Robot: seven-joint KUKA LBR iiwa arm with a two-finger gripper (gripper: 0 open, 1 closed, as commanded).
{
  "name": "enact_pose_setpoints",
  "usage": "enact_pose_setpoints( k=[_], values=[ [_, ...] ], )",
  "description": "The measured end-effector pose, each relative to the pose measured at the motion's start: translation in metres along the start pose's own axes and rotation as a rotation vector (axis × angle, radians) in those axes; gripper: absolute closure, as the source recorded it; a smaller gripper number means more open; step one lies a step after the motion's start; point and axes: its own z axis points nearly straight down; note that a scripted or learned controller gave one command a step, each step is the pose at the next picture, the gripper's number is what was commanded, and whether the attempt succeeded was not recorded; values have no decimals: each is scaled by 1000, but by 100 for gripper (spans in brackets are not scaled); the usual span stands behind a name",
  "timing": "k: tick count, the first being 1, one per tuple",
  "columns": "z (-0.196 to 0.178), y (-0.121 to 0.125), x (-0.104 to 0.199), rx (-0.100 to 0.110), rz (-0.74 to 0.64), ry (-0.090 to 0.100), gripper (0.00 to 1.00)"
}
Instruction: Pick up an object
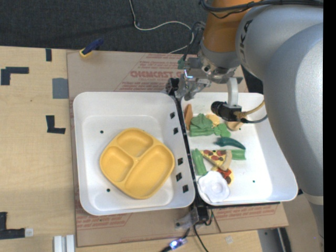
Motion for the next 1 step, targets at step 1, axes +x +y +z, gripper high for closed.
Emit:
enact_pose_setpoints(
  k=[1],
  values=[
    [20, -3, -7, 3, 2, -2, 100]
  ],
)
